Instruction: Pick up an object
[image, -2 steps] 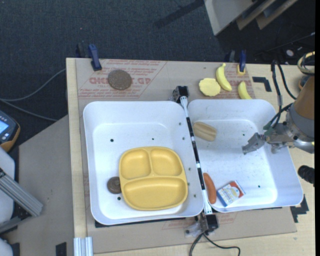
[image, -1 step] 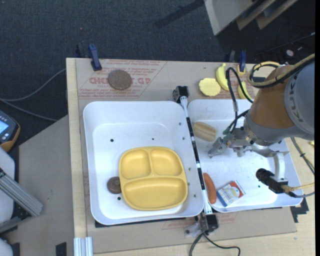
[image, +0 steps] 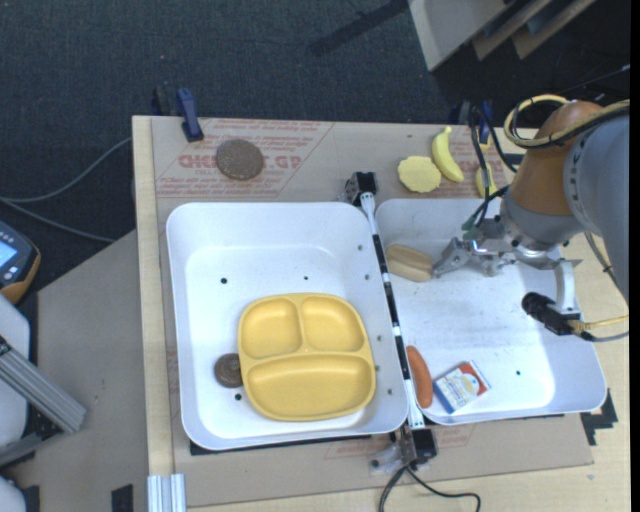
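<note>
In the right bin (image: 500, 330) a tan, bread-like piece (image: 408, 263) lies against the left wall near the back. My gripper (image: 452, 260) hangs low over the same bin, just to the right of that piece and pointing at it, with the grey arm and its orange band (image: 545, 170) behind it. Whether the gripper touches the tan piece I cannot tell. A red sausage (image: 418, 375) lies along the left wall near the front, and next to it sits a small printed box (image: 460, 387).
The left bin (image: 200, 260) holds a yellow divided plate (image: 305, 355) and a brown disc (image: 228, 371). On the bench behind the bins lie a banana (image: 447, 155), a yellow slice (image: 420, 174) and another brown disc (image: 240, 158). A black cable end (image: 545, 310) hangs over the right bin.
</note>
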